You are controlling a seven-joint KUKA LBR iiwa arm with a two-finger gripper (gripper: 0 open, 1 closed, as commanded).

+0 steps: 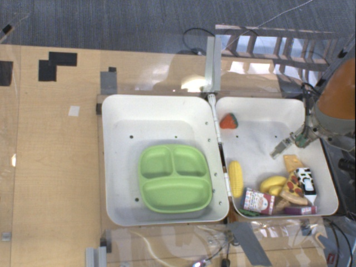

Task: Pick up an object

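Note:
My gripper (285, 146) hangs over the right bin (261, 107), at its right-middle part, with nothing seen in it. Just below it lies a yellow cheese wedge (291, 162). Further toward the front are a black-and-white milk carton (306, 183), a pizza slice (291, 195), a banana (272, 183), a small red-and-white box (258, 200) and a purple piece (301, 209). A corn cob (236, 178) lies along the bin's left wall. A red strawberry (228, 121) sits at the back left.
The left bin (119, 121) holds a green divided plate (175, 178). The arm with its orange band (338, 96) comes in over the right bin's right wall. A grey post (213, 65) stands behind the bins.

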